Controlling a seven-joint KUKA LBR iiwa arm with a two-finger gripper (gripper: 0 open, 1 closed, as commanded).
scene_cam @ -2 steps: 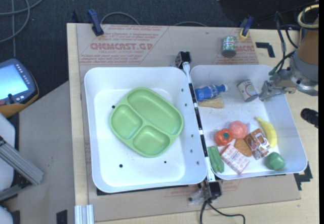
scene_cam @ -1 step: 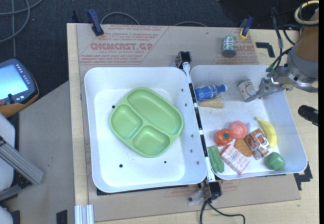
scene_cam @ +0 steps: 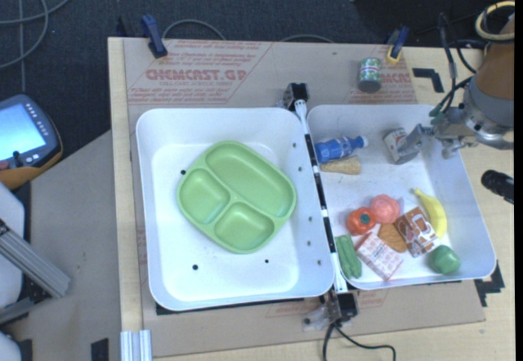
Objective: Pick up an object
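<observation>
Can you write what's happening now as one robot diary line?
gripper: over right bin, far end | toys: piled near end | green plate: left bin

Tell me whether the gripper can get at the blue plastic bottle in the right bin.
Probably yes: the blue plastic bottle lies apart from the pile, with bare bin floor between it and the gripper.

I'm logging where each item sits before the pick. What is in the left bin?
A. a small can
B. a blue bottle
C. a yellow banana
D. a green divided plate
D: the green divided plate lies alone in the left bin, while the blue bottle and the banana lie in the right bin, and the small can stands on the bench behind the bins.
</observation>
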